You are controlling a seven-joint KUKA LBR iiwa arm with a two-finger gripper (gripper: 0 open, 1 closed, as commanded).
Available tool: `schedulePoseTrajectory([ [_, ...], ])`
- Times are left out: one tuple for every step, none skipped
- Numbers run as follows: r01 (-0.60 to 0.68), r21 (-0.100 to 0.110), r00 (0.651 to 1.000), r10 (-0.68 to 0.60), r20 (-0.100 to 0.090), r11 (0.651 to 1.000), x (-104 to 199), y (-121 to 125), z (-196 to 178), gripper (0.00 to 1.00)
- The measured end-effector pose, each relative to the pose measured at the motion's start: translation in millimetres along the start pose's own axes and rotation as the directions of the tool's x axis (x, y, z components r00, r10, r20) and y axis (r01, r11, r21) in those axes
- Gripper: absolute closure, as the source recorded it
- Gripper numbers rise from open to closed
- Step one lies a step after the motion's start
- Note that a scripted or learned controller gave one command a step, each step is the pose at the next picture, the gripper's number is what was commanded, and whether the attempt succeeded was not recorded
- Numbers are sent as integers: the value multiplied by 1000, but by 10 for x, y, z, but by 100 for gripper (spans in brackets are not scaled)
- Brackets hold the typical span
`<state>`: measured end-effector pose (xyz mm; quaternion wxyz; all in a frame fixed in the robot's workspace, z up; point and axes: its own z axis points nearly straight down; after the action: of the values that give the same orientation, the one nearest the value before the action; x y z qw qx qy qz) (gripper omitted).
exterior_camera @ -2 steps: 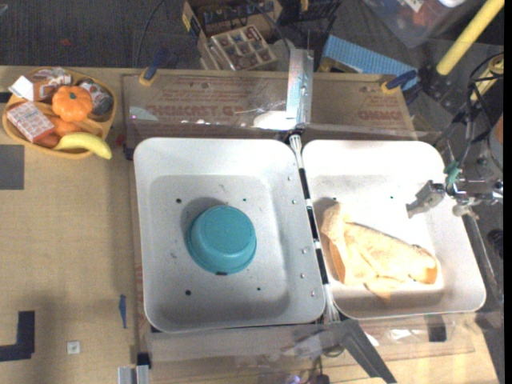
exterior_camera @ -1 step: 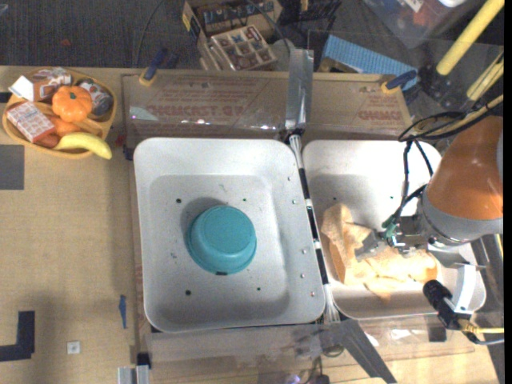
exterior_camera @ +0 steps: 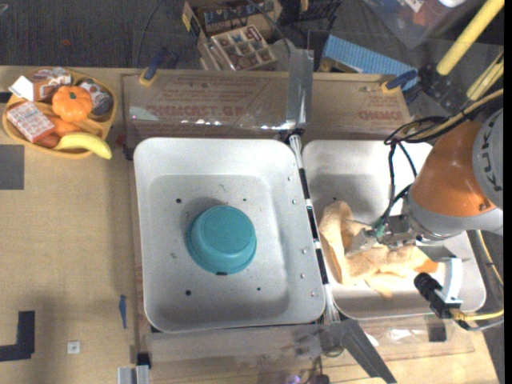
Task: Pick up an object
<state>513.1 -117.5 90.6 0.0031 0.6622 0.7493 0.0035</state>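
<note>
A teal upturned bowl (exterior_camera: 222,238) sits in the middle of the left bin (exterior_camera: 160,174). In the right bin (exterior_camera: 352,166) lies a crumpled tan cloth-like item (exterior_camera: 338,238), with a small orange piece (exterior_camera: 428,267) by its right end. My gripper (exterior_camera: 376,237) is low in the right bin, right over the tan item, its tip against or in the folds. The grey arm with its orange band (exterior_camera: 452,178) comes in from the right and hides the bin's right side.
A plate (exterior_camera: 56,114) with toy fruit, a banana and small boxes sits at the bench's far left. Cardboard panels (exterior_camera: 216,102) stand behind both bins. A cable (exterior_camera: 396,174) loops above the right bin. Clutter lies on the floor beyond.
</note>
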Motion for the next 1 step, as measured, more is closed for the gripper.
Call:
schedulePoseTrajectory([
  [-5,-7,1000,5,2,1000,-27,11,-110,100],
])
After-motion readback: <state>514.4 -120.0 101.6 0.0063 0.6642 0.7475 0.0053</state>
